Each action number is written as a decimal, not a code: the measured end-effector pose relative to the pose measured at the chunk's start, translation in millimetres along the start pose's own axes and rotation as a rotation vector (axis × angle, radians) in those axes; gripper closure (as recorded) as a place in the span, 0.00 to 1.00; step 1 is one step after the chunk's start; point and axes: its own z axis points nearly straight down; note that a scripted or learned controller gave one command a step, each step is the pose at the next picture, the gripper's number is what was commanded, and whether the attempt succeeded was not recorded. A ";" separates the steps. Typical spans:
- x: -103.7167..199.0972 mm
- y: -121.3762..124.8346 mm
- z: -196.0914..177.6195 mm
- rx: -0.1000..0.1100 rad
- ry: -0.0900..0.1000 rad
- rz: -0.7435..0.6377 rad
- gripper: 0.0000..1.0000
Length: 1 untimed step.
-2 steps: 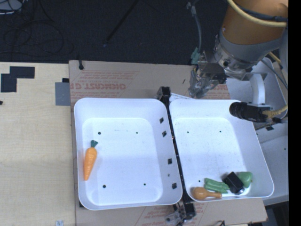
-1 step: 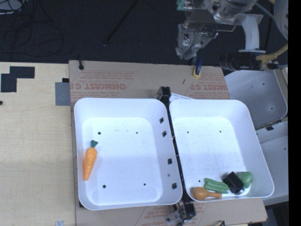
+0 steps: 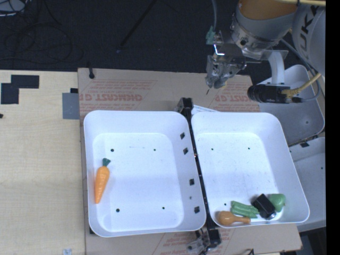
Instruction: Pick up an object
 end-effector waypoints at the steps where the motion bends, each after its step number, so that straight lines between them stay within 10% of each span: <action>1: 51.4 5.0 -35.0 -0.011 0.003 -0.010 1.00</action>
